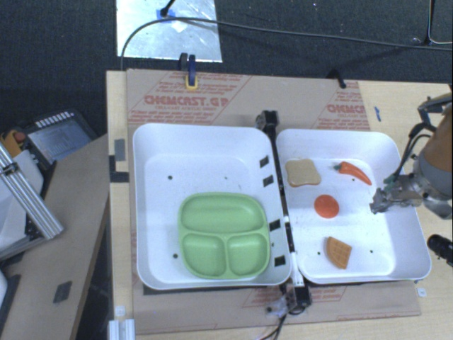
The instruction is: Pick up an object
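Hovering at the right bin's [407,161] right wall, the tool [377,205] is holding nothing you can see, its opening unreadable, so you are lowering squarely over the nearby orange disc [326,205] on that bin's floor.

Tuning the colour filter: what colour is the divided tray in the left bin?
Light green; the divided tray shows plainly in the camera view.

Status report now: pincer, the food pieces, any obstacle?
Pincer at right bin's right edge, holding nothing. Tomato slice nearest, untouched. No obstacle between.
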Available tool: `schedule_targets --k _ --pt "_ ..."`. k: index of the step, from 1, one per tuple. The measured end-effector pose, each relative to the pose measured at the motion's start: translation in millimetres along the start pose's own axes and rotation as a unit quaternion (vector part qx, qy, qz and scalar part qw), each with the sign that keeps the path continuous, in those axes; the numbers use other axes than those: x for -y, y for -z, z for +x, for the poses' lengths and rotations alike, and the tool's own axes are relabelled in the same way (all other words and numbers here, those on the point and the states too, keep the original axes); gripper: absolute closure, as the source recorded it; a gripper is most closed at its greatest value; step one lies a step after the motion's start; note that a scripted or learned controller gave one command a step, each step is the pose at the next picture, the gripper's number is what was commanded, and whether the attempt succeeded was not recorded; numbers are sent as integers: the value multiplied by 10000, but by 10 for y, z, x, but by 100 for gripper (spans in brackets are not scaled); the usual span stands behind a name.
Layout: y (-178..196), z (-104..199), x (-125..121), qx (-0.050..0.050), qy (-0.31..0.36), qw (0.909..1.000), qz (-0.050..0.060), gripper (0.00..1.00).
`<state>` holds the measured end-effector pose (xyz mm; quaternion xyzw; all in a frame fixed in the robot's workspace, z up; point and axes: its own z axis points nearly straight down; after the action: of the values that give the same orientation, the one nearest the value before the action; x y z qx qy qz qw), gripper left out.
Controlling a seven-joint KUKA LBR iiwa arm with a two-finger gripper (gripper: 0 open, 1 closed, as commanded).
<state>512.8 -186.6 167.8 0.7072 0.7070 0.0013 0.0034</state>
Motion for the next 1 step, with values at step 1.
schedule_targets --k 1 --pt "454 55 -15 -5 24 10000 0 100"
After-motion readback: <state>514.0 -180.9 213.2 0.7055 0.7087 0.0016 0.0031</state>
